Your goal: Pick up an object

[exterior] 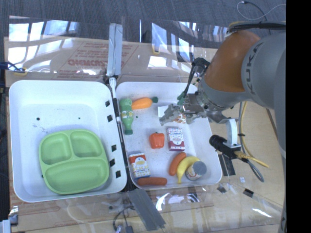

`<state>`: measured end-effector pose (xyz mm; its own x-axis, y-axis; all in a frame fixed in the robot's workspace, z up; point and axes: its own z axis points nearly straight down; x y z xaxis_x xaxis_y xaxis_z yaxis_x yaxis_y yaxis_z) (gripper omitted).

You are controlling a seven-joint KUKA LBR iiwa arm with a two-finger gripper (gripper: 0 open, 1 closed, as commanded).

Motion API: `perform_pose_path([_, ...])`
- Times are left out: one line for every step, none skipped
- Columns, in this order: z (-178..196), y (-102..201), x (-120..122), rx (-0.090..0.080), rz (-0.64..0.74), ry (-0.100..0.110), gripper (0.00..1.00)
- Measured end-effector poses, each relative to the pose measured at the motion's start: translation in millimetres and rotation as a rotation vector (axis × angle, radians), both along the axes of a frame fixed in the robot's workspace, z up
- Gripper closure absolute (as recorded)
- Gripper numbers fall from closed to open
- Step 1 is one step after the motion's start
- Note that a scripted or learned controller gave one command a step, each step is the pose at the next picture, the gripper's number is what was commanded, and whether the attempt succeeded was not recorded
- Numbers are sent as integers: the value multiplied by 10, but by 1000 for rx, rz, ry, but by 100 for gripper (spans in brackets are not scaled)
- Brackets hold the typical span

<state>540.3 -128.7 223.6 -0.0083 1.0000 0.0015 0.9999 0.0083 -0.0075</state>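
The right bin (pixel 146 89) is crowded: green bottle (pixel 127 115) and carrot (pixel 142 103) near its far-left corner, banana (pixel 185 167) and can (pixel 196 170) at its near-right corner. Bare floor lies along its far edge. The left bin (pixel 29 101) is open beyond the green tray (pixel 74 161).

The light is bright and even, coming from above. Window reflections make pale blue glare on the clear sheet (pixel 87 33) behind the bins (pixel 29 96). Shadows under the toys are soft and short. The picture is a little soft, with low detail.
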Motion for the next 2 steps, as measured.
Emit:
perform_pose_path([-1231,-232,-38,-1,91,-11,0])
perform_pose_path([-1137,-241,-31,-3,95,-10,100])
